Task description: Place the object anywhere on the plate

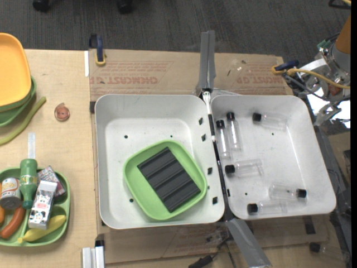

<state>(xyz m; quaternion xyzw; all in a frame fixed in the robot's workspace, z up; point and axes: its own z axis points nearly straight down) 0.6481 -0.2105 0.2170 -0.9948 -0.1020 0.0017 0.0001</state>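
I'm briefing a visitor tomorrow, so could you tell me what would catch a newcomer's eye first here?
Most striking is the green plate in the left bin, carrying a dark ribbed block. Next come the clear vials with black caps scattered across the right bin. The arm sits at the upper right, outside both bins.

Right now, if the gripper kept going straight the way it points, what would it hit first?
Probably the outer rim of the right bin: the gripper seems to point down just beside it. Depth is unclear, so it might pass outside the bin.
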